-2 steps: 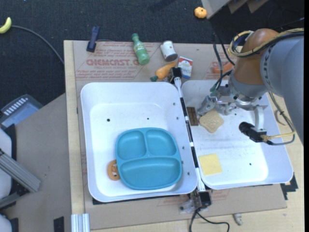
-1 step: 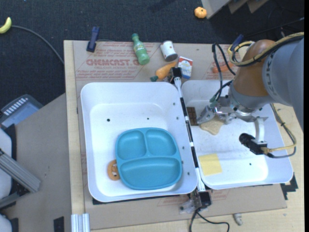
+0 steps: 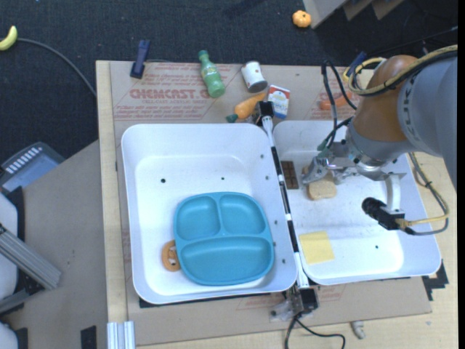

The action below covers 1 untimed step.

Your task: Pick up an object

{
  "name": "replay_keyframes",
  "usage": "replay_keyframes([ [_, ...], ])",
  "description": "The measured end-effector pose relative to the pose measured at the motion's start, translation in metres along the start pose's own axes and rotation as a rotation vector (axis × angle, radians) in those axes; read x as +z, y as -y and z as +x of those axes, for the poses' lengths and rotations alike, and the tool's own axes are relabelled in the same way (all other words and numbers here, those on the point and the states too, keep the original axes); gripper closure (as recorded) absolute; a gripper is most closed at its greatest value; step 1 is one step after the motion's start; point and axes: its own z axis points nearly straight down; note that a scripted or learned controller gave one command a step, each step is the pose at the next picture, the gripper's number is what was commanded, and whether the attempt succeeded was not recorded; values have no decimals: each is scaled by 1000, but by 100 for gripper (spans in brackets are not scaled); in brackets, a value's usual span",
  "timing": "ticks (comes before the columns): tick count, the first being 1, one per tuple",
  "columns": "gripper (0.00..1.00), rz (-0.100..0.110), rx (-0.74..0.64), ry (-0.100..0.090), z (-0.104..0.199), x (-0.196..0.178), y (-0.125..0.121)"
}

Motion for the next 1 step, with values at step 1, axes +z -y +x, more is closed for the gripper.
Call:
replay_keyframes([
  [1, 100, -1, -4, -1, 79, -109, 48],
])
